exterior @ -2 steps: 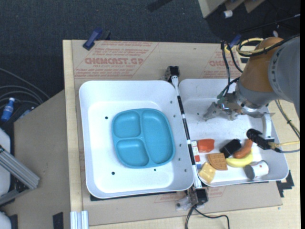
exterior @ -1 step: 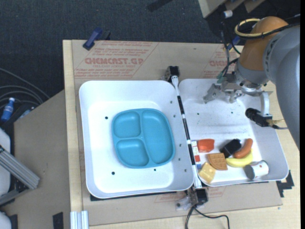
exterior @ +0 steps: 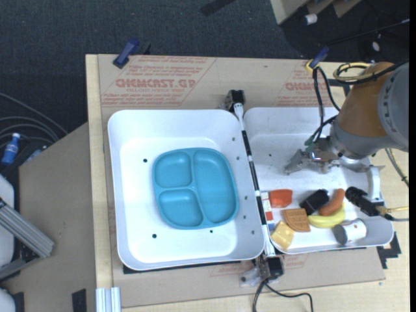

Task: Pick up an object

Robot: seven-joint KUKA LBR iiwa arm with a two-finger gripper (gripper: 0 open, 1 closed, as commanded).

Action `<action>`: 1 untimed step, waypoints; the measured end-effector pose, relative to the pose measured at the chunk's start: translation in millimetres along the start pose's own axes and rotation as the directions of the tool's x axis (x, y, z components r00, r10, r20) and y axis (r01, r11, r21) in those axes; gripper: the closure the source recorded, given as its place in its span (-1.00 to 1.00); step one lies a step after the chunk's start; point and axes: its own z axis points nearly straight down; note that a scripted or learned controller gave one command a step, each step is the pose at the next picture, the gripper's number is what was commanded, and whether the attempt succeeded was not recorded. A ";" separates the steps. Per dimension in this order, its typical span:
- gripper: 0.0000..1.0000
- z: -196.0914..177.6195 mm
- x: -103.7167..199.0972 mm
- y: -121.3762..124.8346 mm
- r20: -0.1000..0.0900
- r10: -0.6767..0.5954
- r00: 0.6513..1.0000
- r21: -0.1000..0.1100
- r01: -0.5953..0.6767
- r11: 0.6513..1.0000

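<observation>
Crowding the right bin's (exterior: pixel 296 119) near edge, you're looking at the candidate objects: yellow banana (exterior: pixel 327 220), red piece (exterior: pixel 281 198), brown cracker (exterior: pixel 296 220), black block (exterior: pixel 316 201), white cylinder (exterior: pixel 351 232), all nearly touching. Your gripper (exterior: pixel 300 162) is hovering just behind them over bare bin floor, grasping nothing; whether it's spread or clenched, you cannot tell. You're likely better aiming at the red piece, lying most apart. Left bin (exterior: pixel 130 135) is carrying a blue divided plate (exterior: pixel 194 187), on the tabletop (exterior: pixel 97 174).
</observation>
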 end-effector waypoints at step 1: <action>-1.00 -0.9 -9.0 64.3 0.001 -0.002 1.000 -0.003 0.002 1.000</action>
